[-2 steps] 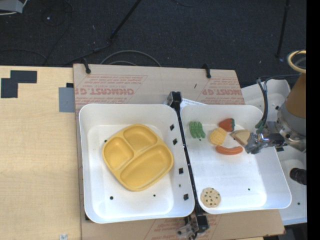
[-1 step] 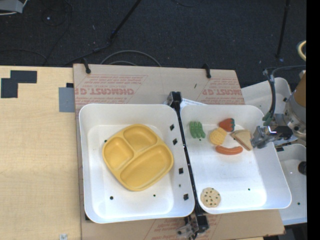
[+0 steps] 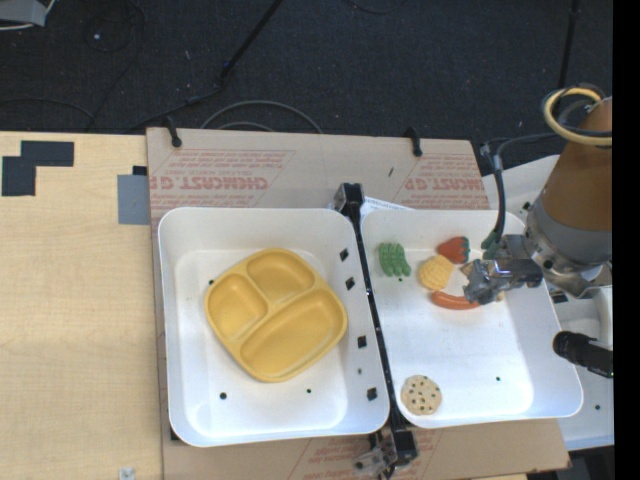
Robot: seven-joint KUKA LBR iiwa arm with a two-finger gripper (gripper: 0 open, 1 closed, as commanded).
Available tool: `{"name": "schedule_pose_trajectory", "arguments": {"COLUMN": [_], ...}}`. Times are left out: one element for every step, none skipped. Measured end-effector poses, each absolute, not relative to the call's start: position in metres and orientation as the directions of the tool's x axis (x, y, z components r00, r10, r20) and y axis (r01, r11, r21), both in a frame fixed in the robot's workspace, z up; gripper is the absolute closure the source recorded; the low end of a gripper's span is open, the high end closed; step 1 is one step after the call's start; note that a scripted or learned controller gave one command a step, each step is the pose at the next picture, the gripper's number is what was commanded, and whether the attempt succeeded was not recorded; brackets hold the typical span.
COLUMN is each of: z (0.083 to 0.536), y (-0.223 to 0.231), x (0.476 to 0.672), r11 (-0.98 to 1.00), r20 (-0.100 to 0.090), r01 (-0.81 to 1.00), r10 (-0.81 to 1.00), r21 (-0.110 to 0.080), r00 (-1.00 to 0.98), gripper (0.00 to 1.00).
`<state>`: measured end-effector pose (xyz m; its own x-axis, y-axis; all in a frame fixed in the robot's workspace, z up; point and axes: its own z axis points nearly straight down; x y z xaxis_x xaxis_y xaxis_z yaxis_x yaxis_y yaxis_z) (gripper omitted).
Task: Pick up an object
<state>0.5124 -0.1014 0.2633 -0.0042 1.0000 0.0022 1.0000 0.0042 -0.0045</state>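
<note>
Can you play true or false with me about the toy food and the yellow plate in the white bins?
1. The yellow plate lies in the left bin. True.
2. The cookie sits on the yellow plate. False: it lies in the right bin, near its front edge.
3. The green toy is in the right bin. True.
4. The gripper is over the left bin. False: it is over the right bin, beside the orange-red toy.
5. The yellow plate has three sections. True.

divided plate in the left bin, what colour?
Yellow. The divided plate lies in the left bin, plainest in the camera view.
</note>
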Motion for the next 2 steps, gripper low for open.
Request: {"name": "schedule_pose_trajectory", "arguments": {"z": [0.261,0.244], "y": [-0.051,0.003], "x": [0.529,0.529], "r11": [0.005,0.004], "r20": [0.001,0.002], "r01": [1.000,1.000], "r10": [1.000,1.000], "r21": [-0.003,-0.006], "r00": [-0.005,-0.004], "gripper": [1.00,1.00]}}
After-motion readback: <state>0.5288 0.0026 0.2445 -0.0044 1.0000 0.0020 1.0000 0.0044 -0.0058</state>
